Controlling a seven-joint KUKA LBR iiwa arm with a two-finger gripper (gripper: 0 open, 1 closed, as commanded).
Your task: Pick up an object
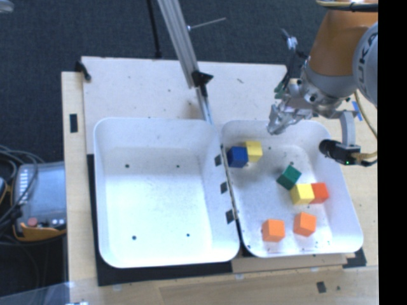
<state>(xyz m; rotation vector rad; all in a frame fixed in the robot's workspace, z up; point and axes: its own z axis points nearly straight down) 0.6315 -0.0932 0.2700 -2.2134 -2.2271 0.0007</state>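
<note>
Item 1, gripper [278, 126]: seen at upper right of the frame, above the back edge of the right bin [346, 202]. Whether its tips are spread or closed cannot be told from this angle; nothing is seen between them.

Item 2, surroundings: a slanted metal post [181, 43] is seen rising from the bench at upper centre, ending near the seam between the bins. A black fitting [340, 151] is seen at the right bin's rim, below the arm. A grey box with cables [41, 199] is set at the left edge.

Item 3, left bin [108, 138]: a white tray, occupying the centre-left.

Item 4, right bin contents: blue cube [237, 157] touching yellow cube [254, 150], just below the gripper; green cube [289, 176] near centre; a second yellow cube [302, 193] touching a red-orange cube [319, 192]; two orange cubes [273, 229] [304, 223] set apart near the front edge.
</note>
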